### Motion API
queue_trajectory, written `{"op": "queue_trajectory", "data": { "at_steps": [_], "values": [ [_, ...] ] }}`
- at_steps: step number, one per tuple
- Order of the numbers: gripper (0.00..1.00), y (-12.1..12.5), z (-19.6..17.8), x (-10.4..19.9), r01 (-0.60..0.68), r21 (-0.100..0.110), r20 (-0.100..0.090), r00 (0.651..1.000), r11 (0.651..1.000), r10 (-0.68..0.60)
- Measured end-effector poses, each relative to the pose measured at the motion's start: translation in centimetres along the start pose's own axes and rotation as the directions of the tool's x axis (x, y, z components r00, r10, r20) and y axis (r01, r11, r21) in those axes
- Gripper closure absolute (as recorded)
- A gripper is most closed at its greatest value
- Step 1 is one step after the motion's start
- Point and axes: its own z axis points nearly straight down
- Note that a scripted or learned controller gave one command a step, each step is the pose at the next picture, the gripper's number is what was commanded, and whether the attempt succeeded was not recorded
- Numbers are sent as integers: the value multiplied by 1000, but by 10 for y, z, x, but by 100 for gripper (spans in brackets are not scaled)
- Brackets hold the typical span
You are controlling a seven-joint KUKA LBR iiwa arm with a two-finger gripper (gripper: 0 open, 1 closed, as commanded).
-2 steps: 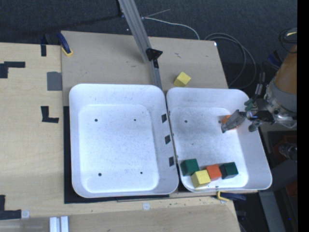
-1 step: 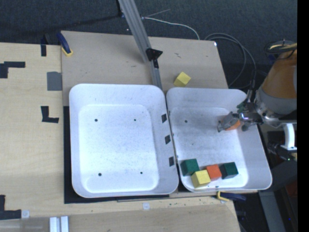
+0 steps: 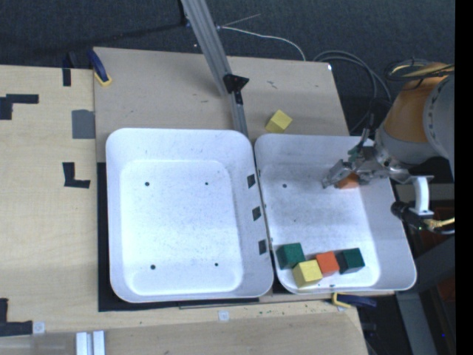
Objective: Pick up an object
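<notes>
Hovering tool (image 3: 341, 177), orange thing (image 3: 346, 184) beneath, blocks (image 3: 319, 262) apart

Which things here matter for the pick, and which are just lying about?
For the pick:
- gripper, over the right bin
- orange piece at its tip; held or not, unclear
- green block, yellow block, orange block, dark green block in that bin

Lying about:
- left bin
- yellow cube on the bench

Wide bare floor across the right-hand shallow white plastic bin (image 3: 310, 213), from centre toward 9 o'clock. Crowded at 6 o'clock: dark green cube (image 3: 290, 254), yellow cube (image 3: 307, 273), orange cube (image 3: 327, 262), second green cube (image 3: 351, 259), packed touching along the near wall. Grey slanted metal pole (image 3: 211, 39) overhead at 11 o'clock.
</notes>
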Motion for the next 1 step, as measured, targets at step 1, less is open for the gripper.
{"op": "queue_trajectory", "data": {
  "at_steps": [1],
  "values": [
    [0, 16, -98, -1, -1, 21, -8, 1000, 1000, 1]
  ]
}}
